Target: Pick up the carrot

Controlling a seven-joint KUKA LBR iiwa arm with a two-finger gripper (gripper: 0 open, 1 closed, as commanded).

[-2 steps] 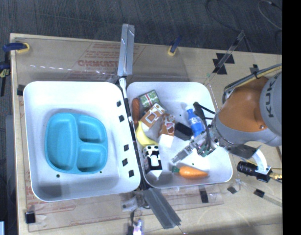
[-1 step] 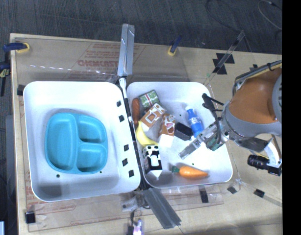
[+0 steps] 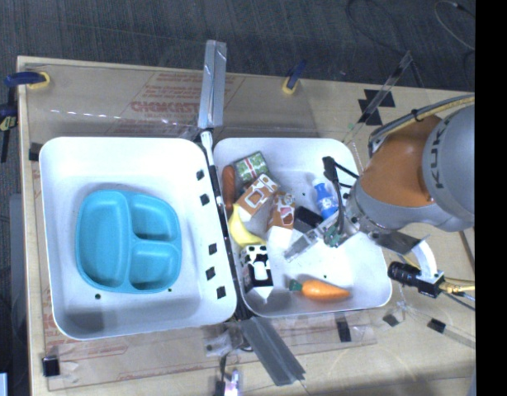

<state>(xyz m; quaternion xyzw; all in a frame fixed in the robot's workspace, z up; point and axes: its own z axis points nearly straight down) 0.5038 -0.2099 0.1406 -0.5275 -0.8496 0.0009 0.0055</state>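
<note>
The carrot [image 3: 324,289], orange with a small green top at its left end, lies flat near the front wall of the right bin [image 3: 365,291]. My gripper [image 3: 301,244] hangs over the middle of that bin, a short way behind and to the left of the carrot and apart from it. It reaches in from the grey arm with the orange band [image 3: 394,176] at the right. The gripper's tip is close to a white item [image 3: 278,239]. Nothing shows as held.
The right bin's left half is crowded: a green box [image 3: 252,166], a brown carton [image 3: 258,196], a banana [image 3: 241,229], a blue bottle [image 3: 324,198] and a black-and-white piece [image 3: 258,266]. The left bin [image 3: 59,172] holds a blue divided plate [image 3: 130,239].
</note>
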